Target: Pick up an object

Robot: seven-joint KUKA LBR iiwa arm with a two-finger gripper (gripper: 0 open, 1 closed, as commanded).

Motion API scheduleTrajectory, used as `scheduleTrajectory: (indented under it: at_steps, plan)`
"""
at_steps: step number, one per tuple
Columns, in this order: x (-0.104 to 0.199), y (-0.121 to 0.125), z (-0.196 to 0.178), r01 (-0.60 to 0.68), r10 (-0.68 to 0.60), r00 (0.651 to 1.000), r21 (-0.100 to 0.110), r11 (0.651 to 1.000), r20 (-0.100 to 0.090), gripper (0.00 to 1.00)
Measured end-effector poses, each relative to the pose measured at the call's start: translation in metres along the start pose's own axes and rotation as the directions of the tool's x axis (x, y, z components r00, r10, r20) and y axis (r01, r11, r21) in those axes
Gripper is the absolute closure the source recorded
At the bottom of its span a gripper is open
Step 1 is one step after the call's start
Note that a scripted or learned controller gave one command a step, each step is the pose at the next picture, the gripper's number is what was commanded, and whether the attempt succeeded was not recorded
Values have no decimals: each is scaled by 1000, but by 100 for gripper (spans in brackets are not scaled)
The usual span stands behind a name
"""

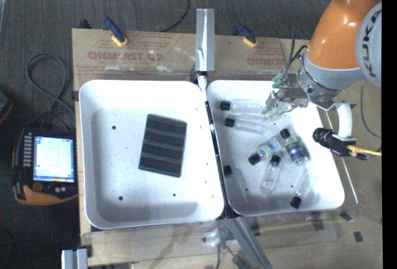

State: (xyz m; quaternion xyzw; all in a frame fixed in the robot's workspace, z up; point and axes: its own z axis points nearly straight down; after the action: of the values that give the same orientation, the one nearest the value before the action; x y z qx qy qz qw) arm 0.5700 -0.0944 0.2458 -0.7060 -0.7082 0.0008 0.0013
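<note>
Several small clear bottles with black caps lie in the right bin (pixel 322 196): one near the top left (pixel 243 105), another just below it (pixel 245 123), two with blue labels in the middle (pixel 265 153) (pixel 294 149), one clear bottle (pixel 271 172) lower down and one at the bottom right (pixel 299 192). My gripper (pixel 277 102) hangs over the upper part of this bin, just right of the top bottles. A flat black ribbed block (pixel 163 144) lies in the left bin (pixel 99 199).
A metal post (pixel 204 41) stands at the back between the bins. Blue and yellow clamps (pixel 114 31) (pixel 245 35) hold the board's rear edge. A handheld pendant with a lit screen (pixel 46 165) lies left of the bench. A black connector with a yellow cable (pixel 332 139) juts out by the right bin's edge.
</note>
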Motion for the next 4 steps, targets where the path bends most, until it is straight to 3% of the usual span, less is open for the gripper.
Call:
scheduleTrajectory:
  at_steps: [1,2,3,4]
  plan:
    - [-62,47,90,270,-270,963,-1,963,2,0]
    - [-26,67,153,279,-279,960,-14,960,10,0]
    - [-26,67,144,277,-277,961,-16,961,8,100]
    - [-25,67,144,277,-277,961,-16,961,8,0]
